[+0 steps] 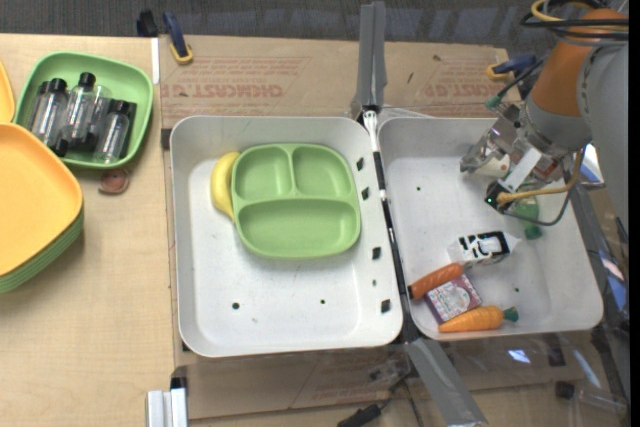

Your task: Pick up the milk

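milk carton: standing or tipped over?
Tipped. The small white-and-black milk carton lies on its side on the right white bin's floor, apart from the gripper.

Bright, even overhead light; soft shadows, sharp focus throughout.

the grey arm (pixel 600 75) is being extended in from the right, its orange band (pixel 560 65) being shown above the wrist. the wrist is being angled down and leftward, and the hand (pixel 490 160) is being held low at its end.
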### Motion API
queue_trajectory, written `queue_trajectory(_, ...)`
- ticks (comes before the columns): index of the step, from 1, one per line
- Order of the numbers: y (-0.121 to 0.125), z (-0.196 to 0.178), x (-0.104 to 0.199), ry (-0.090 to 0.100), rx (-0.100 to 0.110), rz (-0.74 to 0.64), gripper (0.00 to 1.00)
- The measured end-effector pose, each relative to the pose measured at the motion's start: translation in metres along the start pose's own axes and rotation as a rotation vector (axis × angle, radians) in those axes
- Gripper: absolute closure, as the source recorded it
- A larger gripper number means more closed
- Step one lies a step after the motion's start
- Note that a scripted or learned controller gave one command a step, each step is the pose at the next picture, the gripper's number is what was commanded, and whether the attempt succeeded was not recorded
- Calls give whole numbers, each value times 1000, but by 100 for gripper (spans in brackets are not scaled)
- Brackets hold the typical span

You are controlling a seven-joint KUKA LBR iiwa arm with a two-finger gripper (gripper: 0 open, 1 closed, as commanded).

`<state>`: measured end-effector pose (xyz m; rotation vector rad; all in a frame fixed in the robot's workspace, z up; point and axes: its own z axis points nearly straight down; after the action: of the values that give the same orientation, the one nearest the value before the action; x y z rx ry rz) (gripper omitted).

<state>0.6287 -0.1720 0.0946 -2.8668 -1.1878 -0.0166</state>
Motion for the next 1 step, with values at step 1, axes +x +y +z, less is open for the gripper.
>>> queue_trajectory(1, -22, 1, -17, -6, -19, 199, 0)
